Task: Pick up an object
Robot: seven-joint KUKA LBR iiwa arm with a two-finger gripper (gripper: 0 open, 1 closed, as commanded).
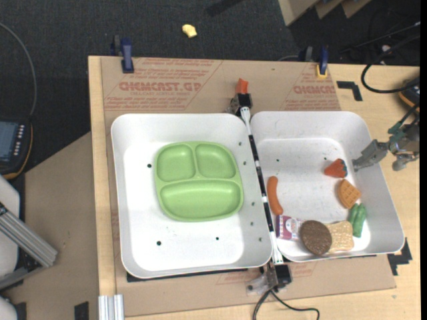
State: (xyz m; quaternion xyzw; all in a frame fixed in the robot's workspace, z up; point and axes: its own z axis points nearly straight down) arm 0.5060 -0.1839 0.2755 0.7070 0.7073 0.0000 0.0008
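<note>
My gripper (370,154) sits at the right bin's (373,239) right rim; its grip I cannot tell. Nearest, touching nothing, lies the red strawberry-shaped toy (336,169); I'd centre above it, then descend straight.

even overhead light, soft shadows, mild glare on the white bins (127,179), slightly grainy focus.

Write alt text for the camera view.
Gripper hovers at the right bin's far edge near a red toy; hot dog, waffle and brown patty lie there. The left bin holds a green divided plate.
</note>
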